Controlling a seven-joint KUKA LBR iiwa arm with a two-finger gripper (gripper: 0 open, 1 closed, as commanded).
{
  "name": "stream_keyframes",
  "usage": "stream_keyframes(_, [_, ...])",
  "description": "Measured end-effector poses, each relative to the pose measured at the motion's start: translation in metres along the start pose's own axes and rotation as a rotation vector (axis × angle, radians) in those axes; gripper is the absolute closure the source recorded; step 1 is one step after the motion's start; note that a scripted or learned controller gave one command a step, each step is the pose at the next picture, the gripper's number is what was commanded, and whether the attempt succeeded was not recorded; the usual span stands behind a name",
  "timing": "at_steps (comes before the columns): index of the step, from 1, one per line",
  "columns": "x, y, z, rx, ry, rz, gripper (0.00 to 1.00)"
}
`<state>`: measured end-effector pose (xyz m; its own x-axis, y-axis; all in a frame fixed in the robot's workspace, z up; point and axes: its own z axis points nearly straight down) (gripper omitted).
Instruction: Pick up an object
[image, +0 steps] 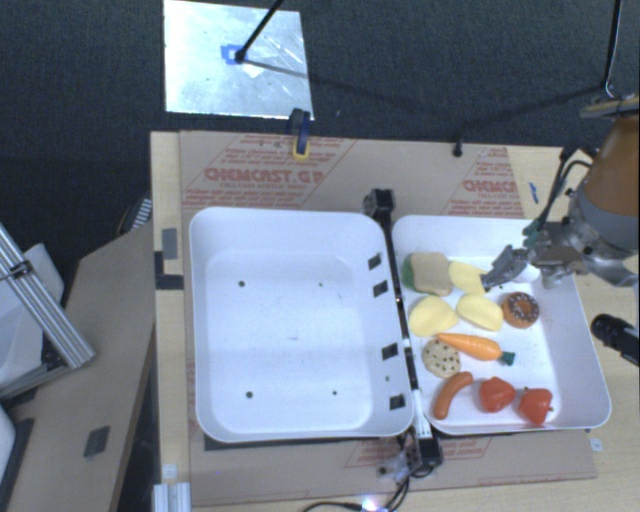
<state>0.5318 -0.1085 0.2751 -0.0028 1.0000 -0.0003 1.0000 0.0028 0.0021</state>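
Note:
The right bin (578, 330) holds several toy foods. There is a tan bread slice (430, 271), yellow pieces (465, 277) (432, 316) (481, 311), a chocolate donut (520, 309) and a cookie (440, 356). Nearer the front lie a carrot (470, 346), a sausage (451, 393), a tomato (496, 394) and a red pepper (537, 404). My gripper (500, 271) hangs over the bin's upper middle, just right of the upper yellow piece and above-left of the donot. Nothing is visibly held in it.
The left bin (290, 330) lies beside the right one, with black clips (384, 290) along the shared edge. A yellow and blue clamp (299, 133) sits at the board's back edge. A black part (616, 335) juts in at the right. An aluminium frame (35, 300) stands far left.

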Motion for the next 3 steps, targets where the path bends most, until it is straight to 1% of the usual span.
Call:
stream_keyframes(1, [-0.045, 0.126, 0.147, -0.008, -0.003, -0.003, 0.0])
stream_keyframes(2, [0.002, 0.05, 0.189, -0.007, -0.003, 0.001, 0.0])
stream_keyframes(3, [-0.038, -0.029, 0.189, 0.001, -0.002, 0.008, 0.0])
